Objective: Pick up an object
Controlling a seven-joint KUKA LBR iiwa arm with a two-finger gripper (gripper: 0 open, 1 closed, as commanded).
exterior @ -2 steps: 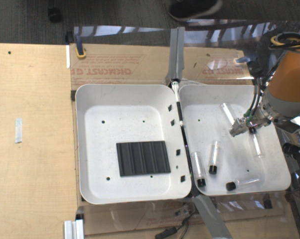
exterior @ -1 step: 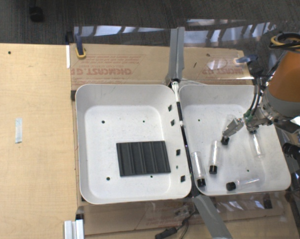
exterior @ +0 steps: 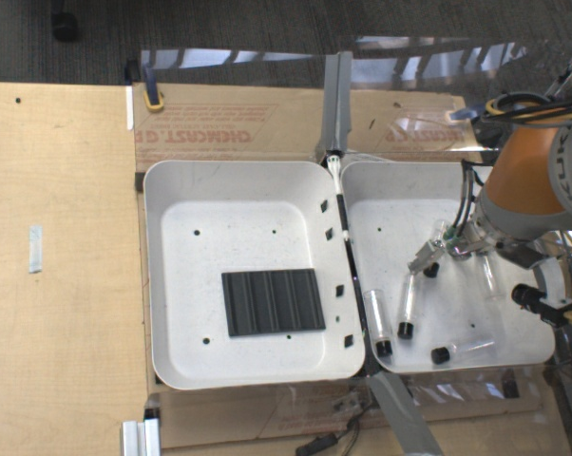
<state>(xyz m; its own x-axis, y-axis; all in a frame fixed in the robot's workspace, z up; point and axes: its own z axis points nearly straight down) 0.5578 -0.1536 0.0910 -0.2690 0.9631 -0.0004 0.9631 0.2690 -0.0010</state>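
End effector (exterior: 449,245), finger state unreadable, hovers in the right bin (exterior: 514,354) toward the tabletop's right edge, apparently beside a clear tube (exterior: 421,257); centre yourself over it before descending.

Both bins, left (exterior: 172,198) and right (exterior: 390,183), look like smooth white plastic with a faint sheen. The ribbed pad (exterior: 273,302) is matt black (rubber or plastic, hard to tell). The tubes (exterior: 409,304) are clear and glossy with black caps. The bench (exterior: 58,179) is pale matt wood; the backboard (exterior: 238,126) is brown cardboard.
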